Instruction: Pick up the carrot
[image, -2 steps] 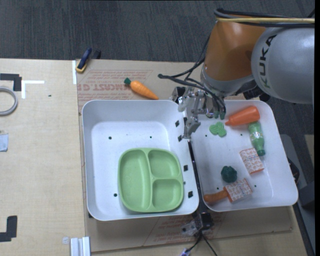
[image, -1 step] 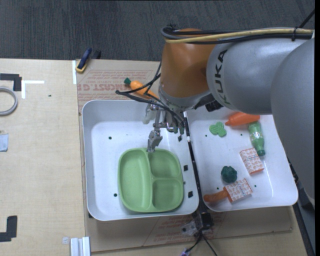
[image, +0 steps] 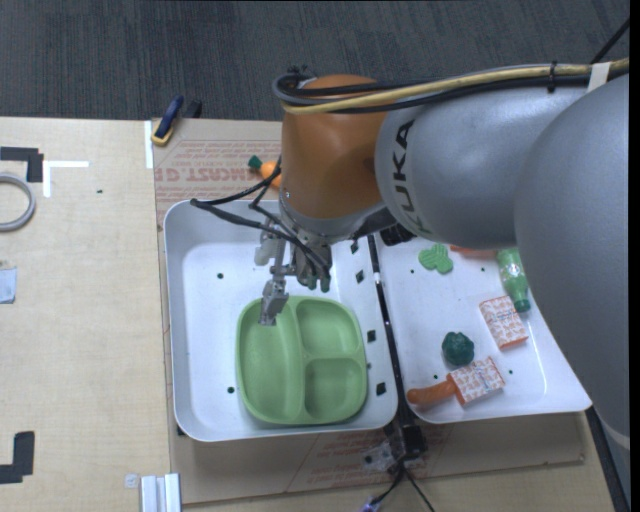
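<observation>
Item one, fingers: you are looking at the gripper (image: 272, 300) hanging over the left bin (image: 200, 300), its tip just above the upper left rim of the green divided plate (image: 300, 362). Whether the fingers are parted or closed, you cannot tell; nothing is showing between them.

Item two, carrot (image: 432, 395): it is lying in the right bin (image: 560, 385), near the front edge, its end touching a small red-and-white packet (image: 478, 380). It is sitting well apart from the gripper, across the divider between the bins.

Item three, neighbours in the right bin: a dark green broccoli piece (image: 458, 347), a second packet (image: 503, 322), a green bottle (image: 513, 280) and a pale green leafy piece (image: 435, 259).

Item four, progress: judging by this, the pick is not yet started. You are still needing the crossing to the right bin, the descent, the closing and the lift.
</observation>
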